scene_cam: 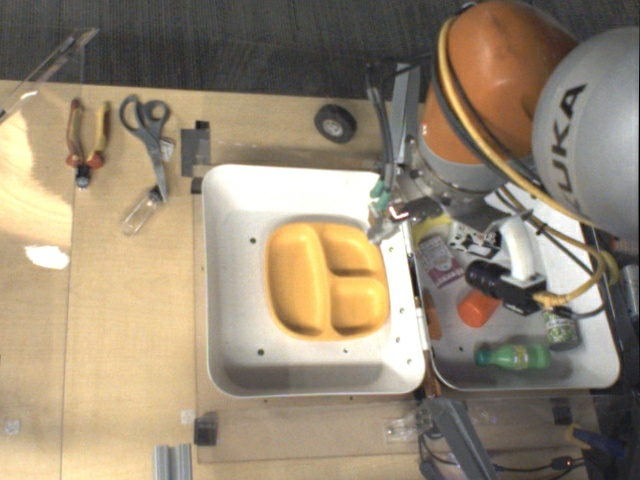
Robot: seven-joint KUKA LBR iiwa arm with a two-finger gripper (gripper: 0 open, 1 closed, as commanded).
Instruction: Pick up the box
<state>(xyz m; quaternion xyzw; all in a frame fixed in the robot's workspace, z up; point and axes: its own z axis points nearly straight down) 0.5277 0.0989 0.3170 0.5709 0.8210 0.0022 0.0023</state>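
Note:
A yellow box-like tray (325, 276) with three compartments lies in the middle of the left bin (235, 268). My gripper (385, 216) hangs over the ridge between the two bins, just above the tray's upper right corner. Nothing is visibly held in it. A small flat packet (436, 258) with purple print lies at the left side of the right bin (600, 368), just right of the gripper. The arm's body hides much of that bin.
The right bin also holds a green bottle (512, 354), an orange piece (478, 308) and a white object (520, 248). On the bench to the left lie scissors (150, 133) and pliers (85, 138). A black wheel (335, 122) sits behind the bins.

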